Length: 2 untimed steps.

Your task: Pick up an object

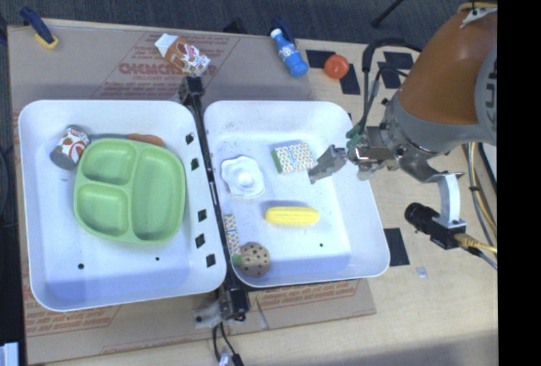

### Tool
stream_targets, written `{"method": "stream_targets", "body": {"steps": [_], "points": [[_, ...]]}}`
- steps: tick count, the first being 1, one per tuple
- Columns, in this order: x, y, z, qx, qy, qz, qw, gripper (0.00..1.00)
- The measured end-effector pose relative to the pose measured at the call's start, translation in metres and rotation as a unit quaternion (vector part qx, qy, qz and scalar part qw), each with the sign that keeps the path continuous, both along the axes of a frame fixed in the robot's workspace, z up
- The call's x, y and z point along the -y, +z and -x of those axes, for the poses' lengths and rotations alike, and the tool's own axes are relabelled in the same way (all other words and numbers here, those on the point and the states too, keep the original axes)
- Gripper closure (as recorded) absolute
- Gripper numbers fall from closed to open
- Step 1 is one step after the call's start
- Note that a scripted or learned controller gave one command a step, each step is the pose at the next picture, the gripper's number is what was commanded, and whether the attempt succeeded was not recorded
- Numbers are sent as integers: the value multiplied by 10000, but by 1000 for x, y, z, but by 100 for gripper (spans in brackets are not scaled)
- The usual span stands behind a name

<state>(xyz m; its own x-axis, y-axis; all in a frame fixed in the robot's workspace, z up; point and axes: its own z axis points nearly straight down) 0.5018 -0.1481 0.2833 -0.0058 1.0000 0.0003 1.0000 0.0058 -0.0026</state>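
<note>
While the gripper, its opening impossible to tell, hovers over the right bin near the patterned block, a slanted descent could nudge that block aside, not grasp it.

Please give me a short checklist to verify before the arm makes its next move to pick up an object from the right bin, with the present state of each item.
1. Gripper is above the right white bin: ok.
2. Nothing between the gripper's fingers yet: ok.
3. Finger opening is wide enough for a grasp: cannot tell.
4. Nearest target, the small patterned green-and-white block, lies free just left of the gripper: ok.
5. Yellow corn cob lies apart from the white cup-like object: ok.
6. Brown speckled ball has room for fingers: not ok, it sits against the bin's lower left corner.
</note>
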Motion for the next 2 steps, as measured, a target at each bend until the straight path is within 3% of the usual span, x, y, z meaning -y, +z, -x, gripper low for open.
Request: {"method": "stream_targets", "body": {"steps": [1, 2], "points": [[53, -107, -28, -21, 1, -1, 10000, 0], [63, -181, 27, -19, 2, -9, 10000, 0]]}}
